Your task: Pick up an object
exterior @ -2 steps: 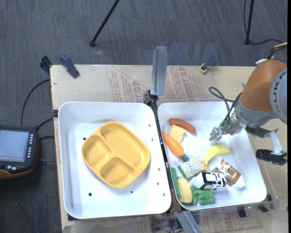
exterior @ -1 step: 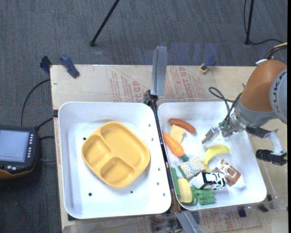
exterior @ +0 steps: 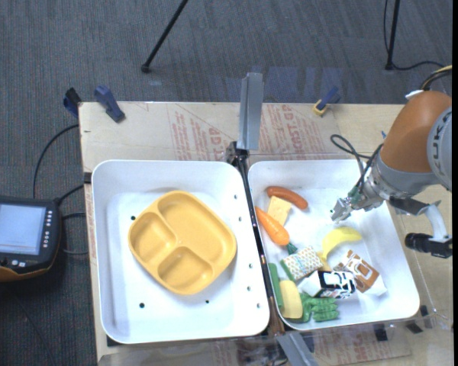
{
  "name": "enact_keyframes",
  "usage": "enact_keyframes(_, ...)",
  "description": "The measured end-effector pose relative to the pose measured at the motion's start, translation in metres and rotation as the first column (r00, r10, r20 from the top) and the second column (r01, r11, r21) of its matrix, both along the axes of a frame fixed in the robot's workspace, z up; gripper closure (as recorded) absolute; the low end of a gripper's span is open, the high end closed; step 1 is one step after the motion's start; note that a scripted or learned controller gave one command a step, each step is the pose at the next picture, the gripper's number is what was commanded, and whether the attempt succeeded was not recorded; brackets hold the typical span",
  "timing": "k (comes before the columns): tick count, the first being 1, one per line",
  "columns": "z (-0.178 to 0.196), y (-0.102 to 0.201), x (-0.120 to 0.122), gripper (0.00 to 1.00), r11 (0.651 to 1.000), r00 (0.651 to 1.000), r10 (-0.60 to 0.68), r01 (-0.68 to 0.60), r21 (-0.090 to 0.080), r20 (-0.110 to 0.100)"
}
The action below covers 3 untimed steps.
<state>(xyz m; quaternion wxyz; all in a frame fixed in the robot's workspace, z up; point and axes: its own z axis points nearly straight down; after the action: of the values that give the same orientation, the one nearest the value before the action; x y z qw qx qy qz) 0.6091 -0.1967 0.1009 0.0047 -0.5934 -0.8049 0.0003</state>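
We see the arm [exterior: 416,139] reaching in from the right, orange band up by the bench edge, wrist angled down and left into the right bin [exterior: 401,239]. Gripper [exterior: 341,210] hangs over bare bin floor, just above the banana [exterior: 340,239], right of the sausage [exterior: 287,197]; nothing sits between the fingers, but open or closed we cannot tell. Carrot [exterior: 272,226], cheese wedge [exterior: 278,211] and small cartons [exterior: 337,280] lie lower left of it. Yellow divided plate [exterior: 182,242] sits in the left bin [exterior: 111,250].
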Motion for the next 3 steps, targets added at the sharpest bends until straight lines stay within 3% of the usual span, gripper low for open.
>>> enact_keyframes(1, 0.000, 0.000, 0.000, 0.00, 1.000, 1.000, -0.001, 0.001, 0.000, 0.000)
enact_keyframes(2, -0.017, 0.030, -0.055, 0.00, 0.999, 0.999, -0.049, 0.049, -0.002, 0.001)
enact_keyframes(3, -0.016, 0.045, -0.013, 0.00, 0.998, 0.998, -0.067, 0.067, -0.004, 0.003)
